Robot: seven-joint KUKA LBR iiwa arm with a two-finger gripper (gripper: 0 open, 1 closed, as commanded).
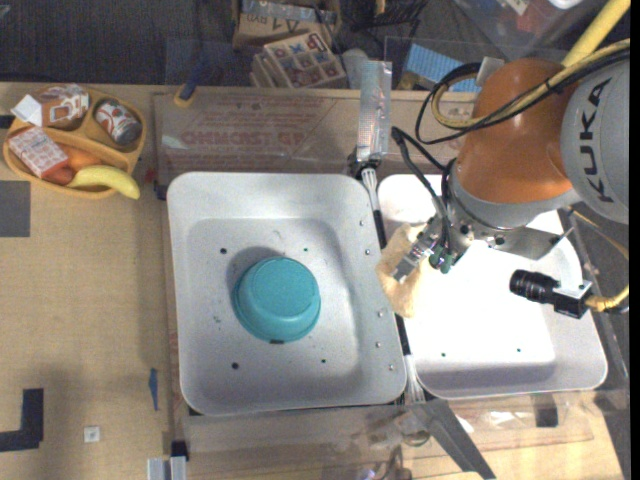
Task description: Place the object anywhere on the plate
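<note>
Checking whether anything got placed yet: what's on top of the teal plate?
Nothing rests on the teal plate; its top is bare. What lies beneath it in the left bin is covered.

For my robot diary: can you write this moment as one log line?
gripper: over right bin's left edge | tan object: beside gripper | teal plate: left bin, bare

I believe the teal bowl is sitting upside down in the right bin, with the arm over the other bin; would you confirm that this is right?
Not quite: the camera view shows the teal bowl upside down in the left bin, not the right one. The arm is over the other bin, the right bin, as you said.
</note>
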